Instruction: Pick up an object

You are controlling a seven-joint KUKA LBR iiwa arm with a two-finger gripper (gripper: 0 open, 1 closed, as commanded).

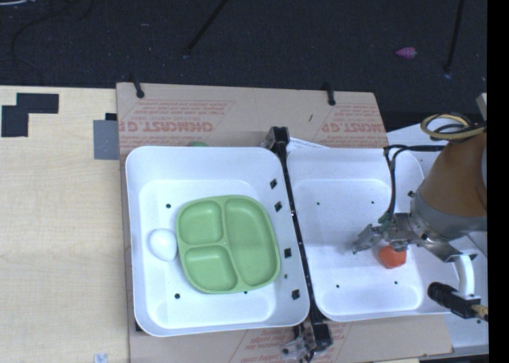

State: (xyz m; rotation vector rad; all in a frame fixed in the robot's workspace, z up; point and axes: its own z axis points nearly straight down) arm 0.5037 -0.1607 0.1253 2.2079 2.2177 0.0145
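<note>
Sitting beside hand, orange object, orientation unclear

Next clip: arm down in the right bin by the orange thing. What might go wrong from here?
1. The small orange object sits beside the gripper, not visibly between its fingers, so a lift may come up without it.
2. It lies close to the right white bin's right wall, so a nudge could pin it there.

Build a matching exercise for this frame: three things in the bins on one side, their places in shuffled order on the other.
Things:
1. green plate
2. white egg
3. orange object

Places:
A. right bin, beside the gripper
B. middle of the left bin
C. left bin, touching the plate's left edge

Pairs: 1-B, 2-C, 3-A
</note>
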